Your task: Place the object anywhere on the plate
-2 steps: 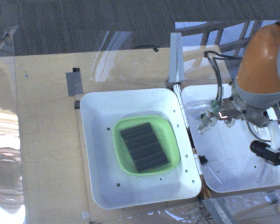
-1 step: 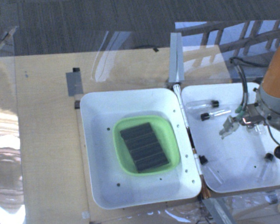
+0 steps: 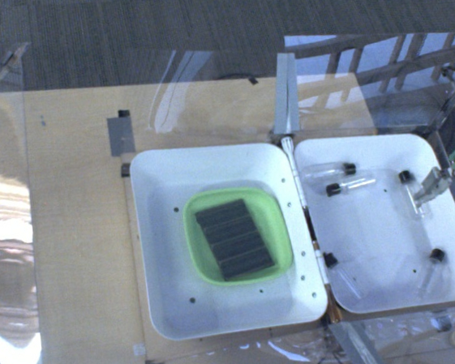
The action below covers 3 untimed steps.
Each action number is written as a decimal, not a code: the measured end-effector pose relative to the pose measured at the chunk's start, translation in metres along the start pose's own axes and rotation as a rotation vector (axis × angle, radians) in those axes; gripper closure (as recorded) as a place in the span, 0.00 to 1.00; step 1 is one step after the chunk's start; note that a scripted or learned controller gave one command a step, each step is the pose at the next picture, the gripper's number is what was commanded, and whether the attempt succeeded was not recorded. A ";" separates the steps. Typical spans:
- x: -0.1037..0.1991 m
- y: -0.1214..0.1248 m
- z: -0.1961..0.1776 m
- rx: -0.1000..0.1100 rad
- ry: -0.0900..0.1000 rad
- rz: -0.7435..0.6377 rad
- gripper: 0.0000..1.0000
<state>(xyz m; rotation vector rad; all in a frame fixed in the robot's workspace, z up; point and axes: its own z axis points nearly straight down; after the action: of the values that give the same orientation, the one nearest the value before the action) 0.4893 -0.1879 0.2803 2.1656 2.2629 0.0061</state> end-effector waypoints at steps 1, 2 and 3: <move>-0.018 -0.001 0.001 0.000 0.000 -0.195 0.00; -0.018 -0.001 0.001 0.001 0.000 -0.198 0.00; -0.018 0.000 -0.058 -0.003 -0.002 -0.434 0.00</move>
<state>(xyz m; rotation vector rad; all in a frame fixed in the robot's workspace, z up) 0.4893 -0.2059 0.3381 1.6256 2.6724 0.0031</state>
